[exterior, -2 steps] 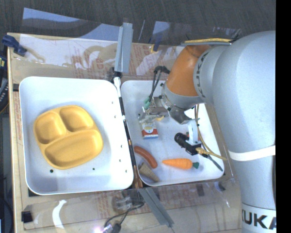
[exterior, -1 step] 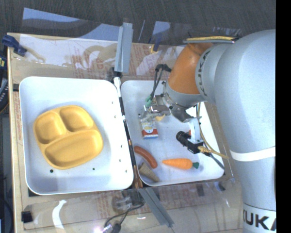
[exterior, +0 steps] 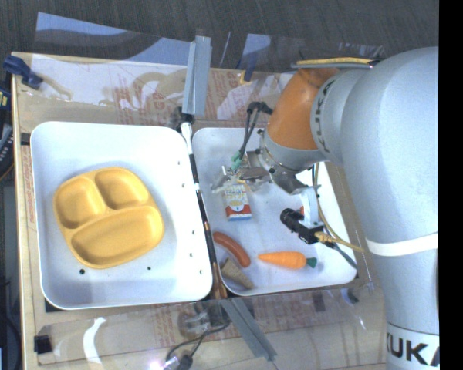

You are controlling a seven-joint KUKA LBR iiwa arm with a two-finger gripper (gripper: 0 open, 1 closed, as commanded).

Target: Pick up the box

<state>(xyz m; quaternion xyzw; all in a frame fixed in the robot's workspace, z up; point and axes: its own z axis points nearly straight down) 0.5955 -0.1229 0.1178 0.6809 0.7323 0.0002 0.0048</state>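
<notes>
The box [exterior: 238, 205] is a small carton with a red and white face. It lies in the right bin [exterior: 333, 274], near the bin's middle left. My gripper [exterior: 233, 180] hangs right over the box's far end, reaching in from the right below the orange wrist band. The metal tip overlaps the top of the box in this view, so I cannot tell whether it touches the box.
A red sausage [exterior: 231, 249], an orange carrot [exterior: 284, 260] and a small brown piece [exterior: 235, 273] lie along the right bin's near side. The left bin [exterior: 46, 153] holds a yellow divided plate [exterior: 108, 216]. A ridge separates the two bins.
</notes>
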